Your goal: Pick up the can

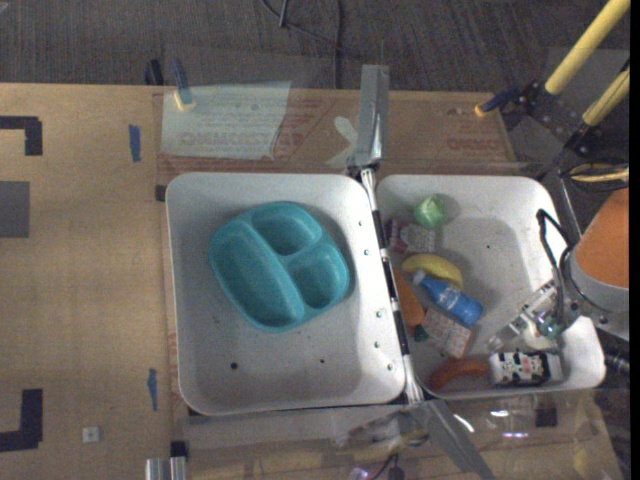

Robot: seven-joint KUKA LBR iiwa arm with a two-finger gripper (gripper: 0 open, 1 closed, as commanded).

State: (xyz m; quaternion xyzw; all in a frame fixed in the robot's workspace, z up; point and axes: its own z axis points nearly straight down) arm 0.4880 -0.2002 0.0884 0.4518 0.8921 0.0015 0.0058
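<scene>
A small can with a pale, reddish label lies on its side near the right bin's left wall, just below a green round item. My gripper hangs over the right side of the right bin, under the orange-banded wrist. It is well to the right of the can and apart from it. Directly below the gripper a black-and-white cylindrical item lies on its side by the bin's front wall. Nothing shows in the gripper.
The right bin also holds a banana, a blue bottle, an orange item, a patterned packet and a red sausage-like item. A teal divided plate sits in the left bin.
</scene>
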